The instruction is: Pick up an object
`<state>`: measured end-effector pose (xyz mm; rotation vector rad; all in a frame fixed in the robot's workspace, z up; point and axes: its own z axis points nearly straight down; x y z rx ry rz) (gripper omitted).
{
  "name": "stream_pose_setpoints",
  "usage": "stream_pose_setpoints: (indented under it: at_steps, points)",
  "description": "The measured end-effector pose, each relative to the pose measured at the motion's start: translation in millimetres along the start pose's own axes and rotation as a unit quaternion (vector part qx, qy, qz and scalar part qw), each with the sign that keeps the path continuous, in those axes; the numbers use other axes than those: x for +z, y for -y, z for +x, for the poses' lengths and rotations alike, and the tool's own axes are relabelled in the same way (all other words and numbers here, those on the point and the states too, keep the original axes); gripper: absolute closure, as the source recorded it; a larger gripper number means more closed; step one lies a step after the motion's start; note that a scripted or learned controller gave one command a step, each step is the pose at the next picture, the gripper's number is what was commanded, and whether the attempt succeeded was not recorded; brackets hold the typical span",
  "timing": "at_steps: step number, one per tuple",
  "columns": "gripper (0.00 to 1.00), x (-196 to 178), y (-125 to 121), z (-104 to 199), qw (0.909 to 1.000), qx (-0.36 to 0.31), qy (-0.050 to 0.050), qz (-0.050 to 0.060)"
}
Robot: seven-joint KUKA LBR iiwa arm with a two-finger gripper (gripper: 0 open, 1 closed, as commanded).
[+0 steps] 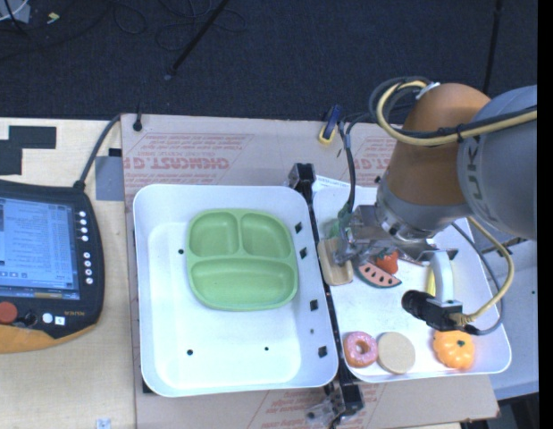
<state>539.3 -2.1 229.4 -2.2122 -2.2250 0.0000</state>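
We see the grey arm (490, 164) with its orange band (428, 141) reaching down into the right-hand white bin (499, 351), its claw (352, 244) low at that bin's near-left part, close to the divider between the two bins. From this angle the wrist and cabling hide much of the claw, so we cannot tell how it is set, nor whether anything is in it.

Right beside the claw, on its lower right, lies a watermelon slice (380, 275), red with a green rind; whether the two touch we cannot tell. Just left of the claw a tan, bread-like piece (335, 266) lies against the bin wall. Farther below the claw sit a pink-iced doughnut (359, 349) and, touching it on its right, a pale round cookie (397, 353). Beyond those, well to the claw's lower right, is an orange fruit (454, 349), and above it a banana (434, 282) partly covered by a black fitting.

Well to the claw's left, in the left white bin (169, 347), rests a green divided plate (242, 259). A control pendant (39, 262) lies on the table (57, 382) far to the left.
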Motion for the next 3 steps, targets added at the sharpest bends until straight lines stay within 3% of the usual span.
stream_pose_setpoints:
  at_steps: [2,3]
  points:
    - [1.00,2,-10,98,1.0000,0.001,0.001,0.000]
    - [1.00,13,-24,108,1.0000,0.002,0.002,0.000]
